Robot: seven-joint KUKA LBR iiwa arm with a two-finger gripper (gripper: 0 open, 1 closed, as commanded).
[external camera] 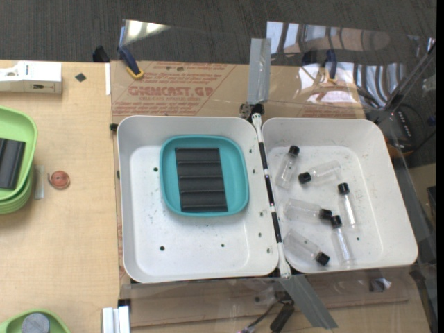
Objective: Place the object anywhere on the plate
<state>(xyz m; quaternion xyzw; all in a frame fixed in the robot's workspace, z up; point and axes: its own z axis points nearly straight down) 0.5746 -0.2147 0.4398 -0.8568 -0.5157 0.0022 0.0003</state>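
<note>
Left bin (139, 241): holds 1 teal plate (239, 179) with a dark ribbed insert (201, 179).
Right bin (374, 151): holds about 6 clear vials (345, 201) with black caps, scattered, none on the plate.
Pincer state: cannot tell.

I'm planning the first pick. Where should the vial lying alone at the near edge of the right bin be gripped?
Grip that vial across the middle of its clear body, coming straight down from above. It lies flat, black cap toward the bin's near right, apart from the other vials, so fingers can straddle its narrow width.
</note>
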